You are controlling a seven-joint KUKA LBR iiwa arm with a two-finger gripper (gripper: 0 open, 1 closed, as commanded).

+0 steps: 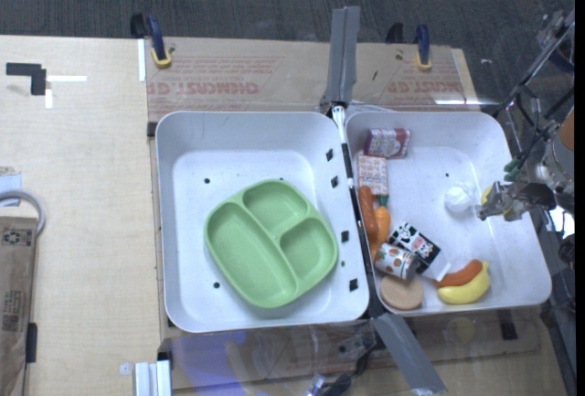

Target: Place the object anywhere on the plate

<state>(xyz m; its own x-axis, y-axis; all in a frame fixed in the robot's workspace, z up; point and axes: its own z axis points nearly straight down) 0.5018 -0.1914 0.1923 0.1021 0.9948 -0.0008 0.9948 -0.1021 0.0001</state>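
While it hangs over the right bin (494, 138), the hand's (494, 202) grip cannot be told.

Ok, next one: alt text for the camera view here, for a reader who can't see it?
A green divided plate lies in the left white bin. The right bin holds toy food along its left and bottom sides, including a banana and a carrot. The gripper hangs above the right bin's right side.

Your gripper (494, 201) hangs low at the view's right edge, wrist tilted, pointing leftward; the arm enters from the right.
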